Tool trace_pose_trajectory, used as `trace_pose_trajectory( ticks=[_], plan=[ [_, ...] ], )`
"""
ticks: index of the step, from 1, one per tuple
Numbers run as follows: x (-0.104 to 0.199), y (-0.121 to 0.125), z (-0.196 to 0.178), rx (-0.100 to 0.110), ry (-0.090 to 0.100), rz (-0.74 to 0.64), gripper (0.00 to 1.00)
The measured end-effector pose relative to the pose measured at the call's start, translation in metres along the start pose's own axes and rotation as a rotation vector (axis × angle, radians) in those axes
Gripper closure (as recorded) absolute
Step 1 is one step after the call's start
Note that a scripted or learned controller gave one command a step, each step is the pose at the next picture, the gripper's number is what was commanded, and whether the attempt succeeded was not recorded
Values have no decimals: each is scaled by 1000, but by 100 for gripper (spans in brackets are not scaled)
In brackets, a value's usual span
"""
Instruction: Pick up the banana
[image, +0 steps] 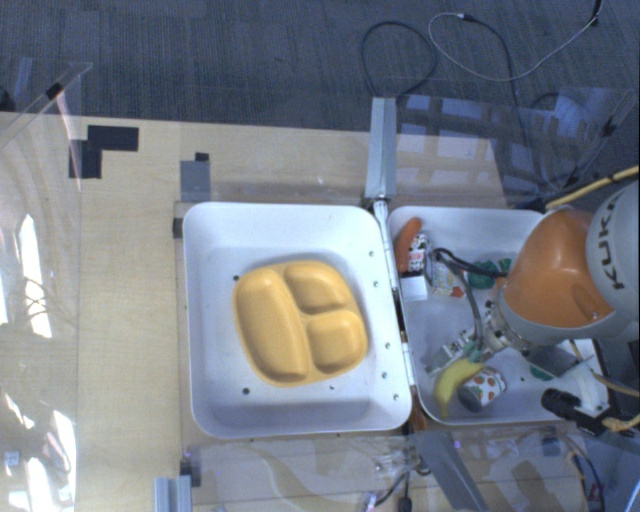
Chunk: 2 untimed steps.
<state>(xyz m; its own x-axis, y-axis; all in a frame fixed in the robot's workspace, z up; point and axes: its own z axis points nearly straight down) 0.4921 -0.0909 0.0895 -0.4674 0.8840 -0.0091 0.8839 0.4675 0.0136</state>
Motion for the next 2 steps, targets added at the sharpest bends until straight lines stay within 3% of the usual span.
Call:
trace_pose_trajectory(
  ticks=[1,2],
  plan=[
    [0,-1,0,2,4,157,0],
    [-4,-2,0,-1,2,-19,0]
  ],
)
